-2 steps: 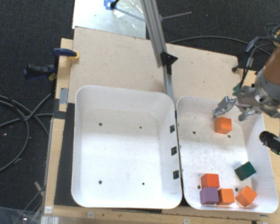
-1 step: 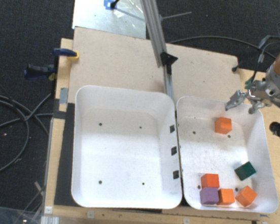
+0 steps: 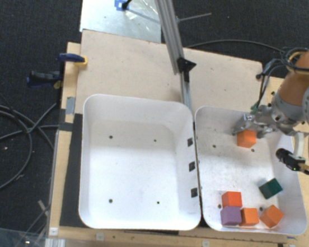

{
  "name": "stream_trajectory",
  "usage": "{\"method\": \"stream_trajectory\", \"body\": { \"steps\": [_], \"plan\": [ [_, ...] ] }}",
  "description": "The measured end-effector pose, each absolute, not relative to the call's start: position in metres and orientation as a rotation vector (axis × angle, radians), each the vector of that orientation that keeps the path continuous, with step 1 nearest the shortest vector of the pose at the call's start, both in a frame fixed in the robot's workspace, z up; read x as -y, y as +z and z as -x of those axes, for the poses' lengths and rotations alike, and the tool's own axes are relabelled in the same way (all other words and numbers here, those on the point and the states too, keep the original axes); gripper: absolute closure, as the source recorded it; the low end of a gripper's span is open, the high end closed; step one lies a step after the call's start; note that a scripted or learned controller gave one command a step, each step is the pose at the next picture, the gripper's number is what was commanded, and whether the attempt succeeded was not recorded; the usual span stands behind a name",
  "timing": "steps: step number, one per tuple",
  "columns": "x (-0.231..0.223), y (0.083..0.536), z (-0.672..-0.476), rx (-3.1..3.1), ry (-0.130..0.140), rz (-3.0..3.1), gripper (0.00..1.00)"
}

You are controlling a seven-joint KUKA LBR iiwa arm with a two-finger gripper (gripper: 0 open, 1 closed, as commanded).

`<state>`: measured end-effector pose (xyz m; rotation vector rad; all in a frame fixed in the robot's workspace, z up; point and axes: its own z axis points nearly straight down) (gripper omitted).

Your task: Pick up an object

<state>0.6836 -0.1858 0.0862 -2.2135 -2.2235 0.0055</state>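
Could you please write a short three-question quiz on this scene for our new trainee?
1. True or false: all the blocks lie in the right bin.
2. How many orange blocks are there?
3. The block nearest the gripper is: A) green B) purple C) orange

Key:
1. True.
2. Four: one by the gripper, three near the purple block at the bin's front, at and.
3. C; the green block lies farther off.
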Motion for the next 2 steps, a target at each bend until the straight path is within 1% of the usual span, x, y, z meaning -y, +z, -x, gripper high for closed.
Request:
{"method": "stream_trajectory", "body": {
  "steps": [1,2],
  "plan": [
    [0.187,0.103,-0.687,2.236,-0.001,2.217,1.00],
    [0.193,0.091,-0.689,2.219,0.012,2.211,1.00]
  ]
}}
